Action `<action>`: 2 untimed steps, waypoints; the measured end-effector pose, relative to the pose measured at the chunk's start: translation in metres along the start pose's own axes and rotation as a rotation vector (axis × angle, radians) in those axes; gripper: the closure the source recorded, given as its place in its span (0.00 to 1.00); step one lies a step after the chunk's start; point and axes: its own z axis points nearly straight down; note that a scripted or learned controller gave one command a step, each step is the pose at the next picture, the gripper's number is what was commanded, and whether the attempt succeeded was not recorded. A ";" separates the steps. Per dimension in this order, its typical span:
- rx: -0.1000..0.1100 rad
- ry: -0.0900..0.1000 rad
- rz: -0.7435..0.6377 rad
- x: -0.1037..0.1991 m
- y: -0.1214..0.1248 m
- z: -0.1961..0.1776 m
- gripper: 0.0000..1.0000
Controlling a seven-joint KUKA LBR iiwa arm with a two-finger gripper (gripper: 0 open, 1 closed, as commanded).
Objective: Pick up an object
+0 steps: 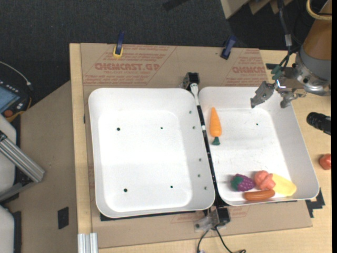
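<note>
Brown cardboard (158, 62) is seen laid flat under both bins, and red print can be read on it: "CHEMCAST G.P" at the far left, with a second red block at the far right too blurred to be made out. Two clips, a yellow and blue clip (119, 47) and a blue clip (228, 47), are fixed along its far edge.

The left bin (100, 141), smooth white plastic with rounded corners and four small dark dots on its floor, is left wide open, with plenty of free room. The right bin (295, 136) is butted against it along a dark centre seam.

A toy carrot (215, 121), orange and tapered with a green stub, is found lying lengthwise just beside that seam, well apart from everything else. At the near edge a cluster is packed together: purple grapes (243, 183), a pinkish-orange lumpy piece (265, 179), a yellow piece (284, 185) and a glossy red sausage (259, 195) in front, touching one another. Broad clear floor is left between carrot and cluster.

The gripper (274, 97) is held over the right bin's far right corner, its two grey fingers spread apart, with nothing gripped between them.
</note>
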 end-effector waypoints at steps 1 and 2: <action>-0.005 -0.002 -0.001 0.012 -0.027 -0.107 0.00; -0.022 -0.001 -0.008 0.076 -0.070 -0.271 0.00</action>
